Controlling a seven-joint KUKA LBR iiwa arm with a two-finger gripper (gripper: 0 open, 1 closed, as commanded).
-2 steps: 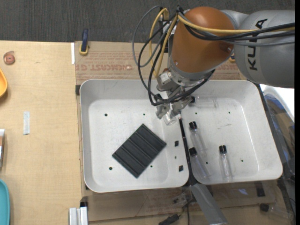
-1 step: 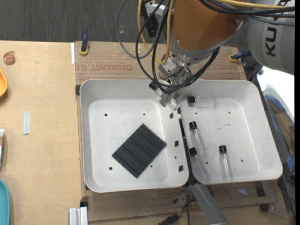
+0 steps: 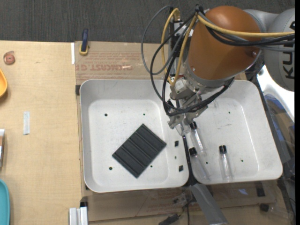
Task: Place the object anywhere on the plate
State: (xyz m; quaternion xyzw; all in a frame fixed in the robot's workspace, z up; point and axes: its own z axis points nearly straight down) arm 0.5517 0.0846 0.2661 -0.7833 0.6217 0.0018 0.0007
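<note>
1. On the table [image 3: 42, 78], two shallow white bins are sitting side by side: the left bin [image 3: 93, 97] and the right bin [image 3: 248, 102], touching along their inner walls.
2. In the left bin, a dark ribbed plate [image 3: 139, 150] is lying flat, turned at an angle, toward five o'clock of that bin's middle.
3. The arm [image 3: 225, 41] is reaching in from three o'clock, its orange band bulking over the far rim of the right bin, with yellow and black cables [image 3: 161, 36] looping off toward eleven o'clock.
4. The gripper [image 3: 187, 124] is hanging over the seam where the two bins are meeting, just on the right bin's side. I cannot tell from here whether it is clenched or released, as the wrist and cables are crowding it.
5. A clear tube with a dark cap [image 3: 195, 143] is lying right below the gripper, at its six o'clock, in the near left part of the right bin; whether the gripper is touching it I cannot tell.
6. A second clear tube [image 3: 225, 161] is lying flat at four o'clock from the gripper, near the first tube but apart from it, in the same bin.
7. Both tubes are resting well apart from the plate, with the bin walls between them.
8. A strip of brown cardboard [image 3: 117, 60] is lying behind the left bin at twelve o'clock, with a small blue clamp [image 3: 84, 40] at its far left corner.
</note>
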